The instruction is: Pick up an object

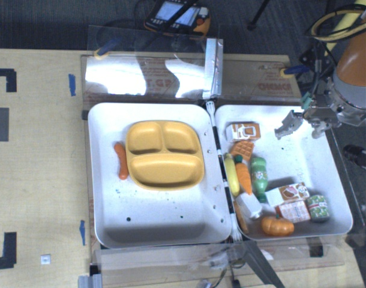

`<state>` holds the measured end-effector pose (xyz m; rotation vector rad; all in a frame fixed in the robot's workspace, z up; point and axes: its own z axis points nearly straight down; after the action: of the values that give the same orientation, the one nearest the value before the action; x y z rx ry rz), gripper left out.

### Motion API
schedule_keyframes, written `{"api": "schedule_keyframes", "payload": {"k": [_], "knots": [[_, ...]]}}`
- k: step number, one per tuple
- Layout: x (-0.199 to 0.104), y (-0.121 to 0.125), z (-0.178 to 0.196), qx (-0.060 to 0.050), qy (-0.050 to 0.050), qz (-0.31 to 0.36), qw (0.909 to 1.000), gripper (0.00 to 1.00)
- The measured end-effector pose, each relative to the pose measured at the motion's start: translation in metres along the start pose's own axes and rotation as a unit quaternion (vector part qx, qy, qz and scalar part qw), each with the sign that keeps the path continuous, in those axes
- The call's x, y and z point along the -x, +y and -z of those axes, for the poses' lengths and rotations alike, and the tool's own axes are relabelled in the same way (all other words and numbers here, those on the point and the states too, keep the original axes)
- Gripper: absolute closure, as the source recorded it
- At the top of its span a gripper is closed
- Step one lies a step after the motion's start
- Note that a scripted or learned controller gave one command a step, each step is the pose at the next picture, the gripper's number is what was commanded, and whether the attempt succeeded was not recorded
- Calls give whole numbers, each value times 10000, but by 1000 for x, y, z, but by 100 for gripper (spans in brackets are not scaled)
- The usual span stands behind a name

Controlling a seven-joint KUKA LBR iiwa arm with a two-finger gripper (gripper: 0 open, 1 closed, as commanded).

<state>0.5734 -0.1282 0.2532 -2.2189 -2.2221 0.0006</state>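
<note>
- Nearest you, along the front of the right bin [342, 188], lies the pile to choose from: an orange toy [276, 225], two small cartons [294, 201] and a green can [318, 207] by that bin's front right corner.
- Just behind, against the right bin's left wall, you see a yellow banana [231, 174], a carrot [243, 178] and a green bottle [258, 176].
- Left of the right bin, the other bin [105, 179] holds a yellow divided plate [165, 153] and an orange sausage [122, 160].
- Over the right bin's far right corner hangs the gripper [303, 123], jaws spread, nothing between them: the approach step, by your reading.
- Next, you'd need a descent onto one piece standing clear.
- Beyond the right bin: brown cardboard [255, 77], then dark floor.
</note>
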Motion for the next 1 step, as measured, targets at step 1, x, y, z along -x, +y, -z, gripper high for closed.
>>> {"api": "schedule_keyframes", "payload": {"k": [1], "knots": [[-26,-40,-116,-3,0,-996,9950,0]]}}
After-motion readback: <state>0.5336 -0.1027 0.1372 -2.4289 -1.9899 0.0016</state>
